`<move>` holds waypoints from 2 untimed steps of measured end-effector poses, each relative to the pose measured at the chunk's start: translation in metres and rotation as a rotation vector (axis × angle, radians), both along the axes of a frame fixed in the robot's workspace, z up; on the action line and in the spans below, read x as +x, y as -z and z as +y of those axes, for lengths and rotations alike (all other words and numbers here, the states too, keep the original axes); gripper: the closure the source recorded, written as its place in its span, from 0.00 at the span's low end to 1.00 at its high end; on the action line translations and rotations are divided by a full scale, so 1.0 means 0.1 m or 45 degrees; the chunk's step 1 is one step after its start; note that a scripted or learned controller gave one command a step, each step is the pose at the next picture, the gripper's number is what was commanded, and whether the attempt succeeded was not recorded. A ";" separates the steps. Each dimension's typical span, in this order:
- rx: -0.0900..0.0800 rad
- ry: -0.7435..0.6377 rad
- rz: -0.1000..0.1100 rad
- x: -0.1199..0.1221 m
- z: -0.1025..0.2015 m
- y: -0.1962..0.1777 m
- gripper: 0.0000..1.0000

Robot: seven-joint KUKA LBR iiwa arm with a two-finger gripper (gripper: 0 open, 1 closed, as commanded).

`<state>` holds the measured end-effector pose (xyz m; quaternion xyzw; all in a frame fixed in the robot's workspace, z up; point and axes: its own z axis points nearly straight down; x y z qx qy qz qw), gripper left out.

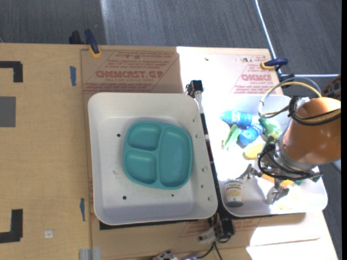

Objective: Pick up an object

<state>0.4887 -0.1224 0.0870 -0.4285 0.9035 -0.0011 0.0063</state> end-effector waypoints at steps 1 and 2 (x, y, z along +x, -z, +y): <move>-0.004 -0.203 -0.003 -0.03 -0.04 0.00 0.00; -0.001 -0.199 -0.010 -0.01 -0.02 -0.11 1.00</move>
